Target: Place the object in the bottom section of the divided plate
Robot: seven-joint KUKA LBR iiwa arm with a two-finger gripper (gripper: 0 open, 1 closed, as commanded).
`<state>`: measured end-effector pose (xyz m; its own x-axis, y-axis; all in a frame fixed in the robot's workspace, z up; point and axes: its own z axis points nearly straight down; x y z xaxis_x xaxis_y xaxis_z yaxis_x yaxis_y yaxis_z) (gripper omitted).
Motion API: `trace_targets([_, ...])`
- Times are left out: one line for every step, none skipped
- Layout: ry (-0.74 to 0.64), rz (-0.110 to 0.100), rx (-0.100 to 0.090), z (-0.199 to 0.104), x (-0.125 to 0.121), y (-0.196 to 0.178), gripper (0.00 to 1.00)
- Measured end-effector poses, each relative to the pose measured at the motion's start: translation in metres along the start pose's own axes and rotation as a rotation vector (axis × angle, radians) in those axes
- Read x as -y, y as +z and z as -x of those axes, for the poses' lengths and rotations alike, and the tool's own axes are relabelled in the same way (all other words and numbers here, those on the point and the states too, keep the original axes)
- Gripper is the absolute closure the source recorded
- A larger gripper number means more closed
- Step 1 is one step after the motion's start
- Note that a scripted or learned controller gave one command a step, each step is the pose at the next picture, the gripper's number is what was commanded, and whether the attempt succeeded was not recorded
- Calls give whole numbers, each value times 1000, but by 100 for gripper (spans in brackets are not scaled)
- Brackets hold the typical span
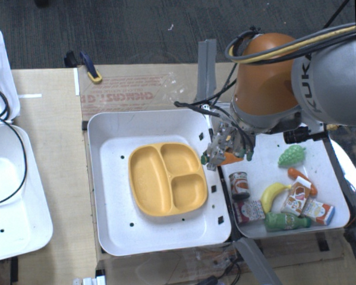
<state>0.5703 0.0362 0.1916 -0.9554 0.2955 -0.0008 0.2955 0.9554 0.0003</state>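
Observation:
A yellow divided plate [133,171] lies in the left bin [109,190]. It has one long section on its left and two smaller ones on its right. My gripper [219,156] hangs over the wall between the two bins, just right of the plate's upper right section. Its fingers are shut on a small orange object [231,159], whose orange body sticks out to the right below the fingers. A bit of green shows at the left fingertip. The orange wrist band and grey arm cover the right bin's top.
The right bin [337,178] holds a green bumpy fruit [292,155], a banana [272,195], a small can [239,184], a green bottle [286,222], an orange carrot [299,175] and two cartons [297,199]. Cables trail from the wrist.

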Motion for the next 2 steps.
trace_targets([-50,0,1,-9,-59,0,100])
trace_targets([-214,1,2,-15,-50,-36,100])
